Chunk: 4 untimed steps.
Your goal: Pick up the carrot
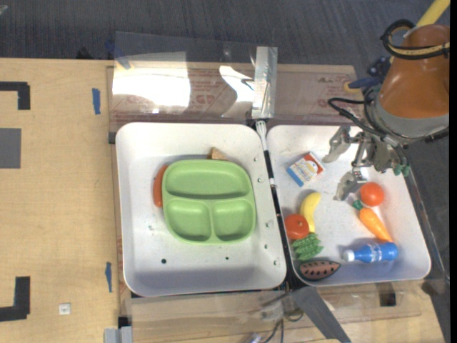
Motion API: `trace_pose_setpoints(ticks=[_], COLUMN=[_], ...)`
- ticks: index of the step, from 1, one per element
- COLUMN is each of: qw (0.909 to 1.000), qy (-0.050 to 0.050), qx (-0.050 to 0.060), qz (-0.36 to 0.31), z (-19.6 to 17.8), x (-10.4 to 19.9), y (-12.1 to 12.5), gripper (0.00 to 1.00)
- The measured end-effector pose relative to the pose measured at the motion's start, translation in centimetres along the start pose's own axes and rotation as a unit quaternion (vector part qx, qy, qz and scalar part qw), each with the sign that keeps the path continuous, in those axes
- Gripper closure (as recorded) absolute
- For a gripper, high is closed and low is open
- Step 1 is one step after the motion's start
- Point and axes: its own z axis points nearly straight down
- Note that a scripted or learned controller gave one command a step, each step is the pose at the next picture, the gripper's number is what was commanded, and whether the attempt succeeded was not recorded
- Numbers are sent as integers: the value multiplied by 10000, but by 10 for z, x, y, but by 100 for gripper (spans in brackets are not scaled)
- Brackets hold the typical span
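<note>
Two white bins sit side by side on the bench: the left bin [136, 213] and the right bin [418, 252].

The left bin bears one green tray [208, 200] with three compartments. One red-orange thing [157, 190] peeks out from under the tray's 9 o'clock edge, and one tan scrap [217, 153] shows at its 12 o'clock edge; what either is cannot be told.

The right bin holds eight loose things. The one carrot [374, 222] lies toward the bin's 3 o'clock side, slanting with its tip toward 5 o'clock. One orange ball [372, 194] touches the carrot's upper end, at its 12 o'clock. One blue bottle [370, 253] lies on its side just beside the carrot, at its 6 o'clock. One small carton [305, 168] in white, blue and red lies toward the bin's 11 o'clock. One banana [310, 207] sits near the bin's middle, with one tomato [297, 226] touching it at its 7 o'clock. One green vegetable [308, 246] lies just below the tomato, and one watermelon slice [319, 269] lies at the bin's 6 o'clock edge.

The gripper [355, 168] hangs over the bin's 1 o'clock part, at the carrot's 11 o'clock, just beside the orange ball. Its fingers are spread apart with nothing between them.
</note>
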Motion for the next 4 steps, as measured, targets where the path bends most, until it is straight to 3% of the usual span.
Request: trace_pose_setpoints(ticks=[1, 2, 3, 4], qw=[9998, 9990, 9990, 9993], qy=[41, -19, -91, -37], qx=[-3, 5, 16, -6], qz=[200, 452, 443, 373], z=[75, 104, 91, 6], x=[95, 92, 87, 110], y=[-37, -27, -27, 41], gripper=[0, 0, 100, 100])
